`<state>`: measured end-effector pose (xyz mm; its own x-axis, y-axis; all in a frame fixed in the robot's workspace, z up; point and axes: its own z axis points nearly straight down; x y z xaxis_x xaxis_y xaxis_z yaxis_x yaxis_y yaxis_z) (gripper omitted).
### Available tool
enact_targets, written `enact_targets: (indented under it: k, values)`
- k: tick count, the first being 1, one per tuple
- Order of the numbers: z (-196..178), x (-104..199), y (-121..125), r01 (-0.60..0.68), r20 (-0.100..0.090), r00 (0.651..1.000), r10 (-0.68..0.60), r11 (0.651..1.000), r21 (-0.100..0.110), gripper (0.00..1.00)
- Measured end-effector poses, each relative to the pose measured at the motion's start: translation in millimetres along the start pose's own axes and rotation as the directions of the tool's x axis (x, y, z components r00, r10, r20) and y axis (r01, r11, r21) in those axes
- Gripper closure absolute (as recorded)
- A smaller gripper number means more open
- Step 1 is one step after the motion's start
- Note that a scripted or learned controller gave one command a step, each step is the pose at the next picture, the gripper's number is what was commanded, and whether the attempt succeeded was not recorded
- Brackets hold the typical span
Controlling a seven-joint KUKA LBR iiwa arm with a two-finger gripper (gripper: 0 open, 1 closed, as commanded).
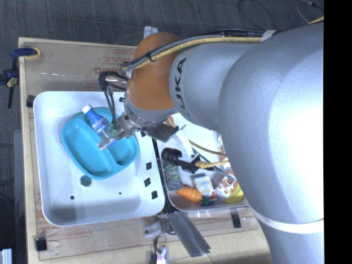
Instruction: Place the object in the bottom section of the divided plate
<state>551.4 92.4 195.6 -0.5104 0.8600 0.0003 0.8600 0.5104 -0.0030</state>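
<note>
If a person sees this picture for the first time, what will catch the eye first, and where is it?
The big grey arm with its orange band comes first; it covers most of the right side and reaches left. Next is the bright blue divided plate in the left white bin, with a small bottle lying in its upper part, just beside the gripper. The right bin holds a heap of small things, among them a carrot.

Probably a robotics lab: KUKA arm (247, 92), clamped bench (33, 54), two white bins (49, 202) of oddments.
</note>
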Motion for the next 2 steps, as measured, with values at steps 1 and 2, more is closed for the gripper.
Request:
enact_targets:
  k: [1,2]
  values:
    - [-0.1,-0.3,0.0,-0.001,0.000,1.000,0.001,1.000,0.000,0.00]
    - [-102.1,4.7,24.2,0.010,0.000,1.000,-0.010,1.000,-0.002,0.00]
